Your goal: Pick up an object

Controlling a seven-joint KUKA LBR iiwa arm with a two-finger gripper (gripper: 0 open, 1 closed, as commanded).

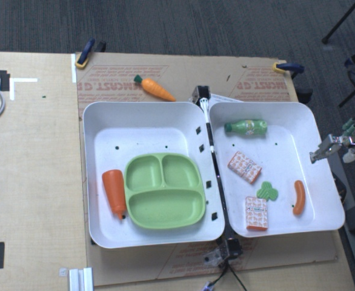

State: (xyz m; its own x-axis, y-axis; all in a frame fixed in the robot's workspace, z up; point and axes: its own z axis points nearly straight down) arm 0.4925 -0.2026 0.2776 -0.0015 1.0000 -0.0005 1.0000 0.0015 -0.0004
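Note:
The right bin (286, 117) holds a green bottle (246, 127) lying at the back and a patterned box (245, 167) in the middle. Nearer the front are a small green leafy piece (266, 192), a second box (256, 213) and an orange sausage (298, 197). My gripper (330, 147) hangs at the far right, just over this bin's right rim. It is above and to the right of the sausage, and nothing is seen in it.
The left bin (141, 117) carries a green divided plate (164, 190) and an orange-red carrot-like piece (114, 193) beside it. A toy carrot (155, 88) lies on the cardboard (256, 83) behind the bins. Clamps (85, 52) hold the cardboard's back corners.

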